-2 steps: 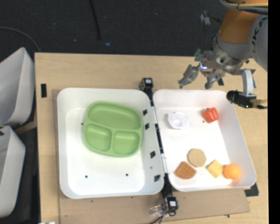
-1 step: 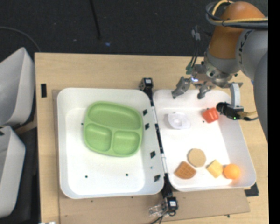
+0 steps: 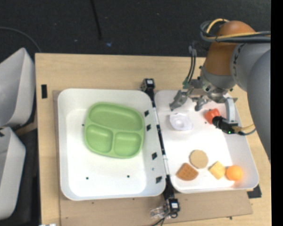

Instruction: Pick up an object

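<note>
Your gripper (image 3: 188, 100) hangs with its two dark fingers (image 3: 178, 99) spread apart, nothing between them, over the far part of the right white bin (image 3: 240, 147). Just below the fingertips you see a small clear plastic cup (image 3: 179, 122) lying on the bin floor, apart from the fingers. To the right of the gripper, a small red object (image 3: 212, 114) sits beside the black fitting on the wrist; you cannot tell whether it touches. Toward the near edge of the same bin lie a round tan cookie (image 3: 198, 158), a brown waffle-patterned piece (image 3: 187, 172) left of and nearer than it, a yellow block (image 3: 217, 170), and an orange ball (image 3: 234, 173) just beside that block. Above the gripper rises the grey arm with its orange band (image 3: 221, 51). In the left white bin (image 3: 70, 178) rests a light green plastic plate with three compartments (image 3: 114, 129).
</note>
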`<state>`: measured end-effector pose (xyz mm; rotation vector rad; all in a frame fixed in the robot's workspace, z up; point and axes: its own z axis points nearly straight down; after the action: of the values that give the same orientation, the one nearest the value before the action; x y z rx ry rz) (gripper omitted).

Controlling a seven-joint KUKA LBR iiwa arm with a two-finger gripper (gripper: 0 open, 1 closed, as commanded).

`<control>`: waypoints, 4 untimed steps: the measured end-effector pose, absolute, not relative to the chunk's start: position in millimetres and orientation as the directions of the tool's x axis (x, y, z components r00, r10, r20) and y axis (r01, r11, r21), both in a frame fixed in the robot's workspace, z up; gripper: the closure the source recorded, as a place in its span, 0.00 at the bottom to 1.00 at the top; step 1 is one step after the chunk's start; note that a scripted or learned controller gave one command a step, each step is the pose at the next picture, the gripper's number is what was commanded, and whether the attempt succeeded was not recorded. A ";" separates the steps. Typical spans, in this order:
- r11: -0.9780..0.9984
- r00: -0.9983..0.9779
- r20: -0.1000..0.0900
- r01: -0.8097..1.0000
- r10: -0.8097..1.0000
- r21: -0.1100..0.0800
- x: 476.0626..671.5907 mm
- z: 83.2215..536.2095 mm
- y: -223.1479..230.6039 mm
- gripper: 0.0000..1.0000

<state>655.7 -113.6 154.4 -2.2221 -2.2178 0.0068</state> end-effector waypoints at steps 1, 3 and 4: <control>-0.005 0.005 -0.001 1.000 1.000 -0.002 655.4 102.5 -114.9 0.00; 0.000 0.000 -0.001 1.000 1.000 0.005 660.1 161.6 -113.2 1.00; 0.003 -0.003 -0.002 1.000 1.000 0.008 658.3 226.7 -113.6 1.00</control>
<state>658.3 -113.6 226.7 -2.2226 -2.2301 -0.0071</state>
